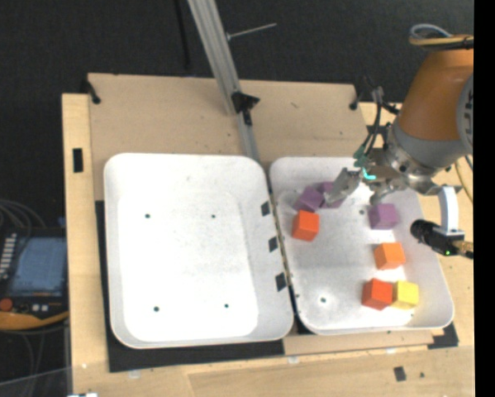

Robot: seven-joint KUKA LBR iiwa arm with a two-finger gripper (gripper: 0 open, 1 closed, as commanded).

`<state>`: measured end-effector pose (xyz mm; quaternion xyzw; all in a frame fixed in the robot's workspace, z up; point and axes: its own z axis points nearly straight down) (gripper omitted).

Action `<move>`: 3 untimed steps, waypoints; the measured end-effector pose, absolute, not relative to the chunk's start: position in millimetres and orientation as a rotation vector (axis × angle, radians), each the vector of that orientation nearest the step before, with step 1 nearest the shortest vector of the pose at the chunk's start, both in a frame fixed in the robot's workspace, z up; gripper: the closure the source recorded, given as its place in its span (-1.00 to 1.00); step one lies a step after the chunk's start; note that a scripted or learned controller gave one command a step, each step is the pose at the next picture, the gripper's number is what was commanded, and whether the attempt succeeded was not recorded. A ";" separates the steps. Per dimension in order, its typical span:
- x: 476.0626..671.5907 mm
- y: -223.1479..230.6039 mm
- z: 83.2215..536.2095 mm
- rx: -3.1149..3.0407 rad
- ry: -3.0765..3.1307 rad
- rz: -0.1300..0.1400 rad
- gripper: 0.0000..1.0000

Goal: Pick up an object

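The end effector [343, 190] is seen low in the right white bin [346, 325], centre-right of frame, touching a purple block [311, 197] — open or closed can't be told. An orange cube [306, 225] sits just below-left. Risk: block gets nudged vs. gripped, as contact looks off-centre.

Even overhead light, bright glare-free white bins [189, 246], dim dark floor, soft low-res blur, faint shadows.

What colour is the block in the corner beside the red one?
Yellow, clearest in the camera view.
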<state>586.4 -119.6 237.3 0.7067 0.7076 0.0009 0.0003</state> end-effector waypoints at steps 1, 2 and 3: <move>586.3 -125.2 194.7 2.224 2.220 -0.006 -1.00; 591.2 -134.7 145.6 2.225 2.220 -0.007 -1.00; 598.8 -136.3 125.5 2.204 2.207 0.023 -1.00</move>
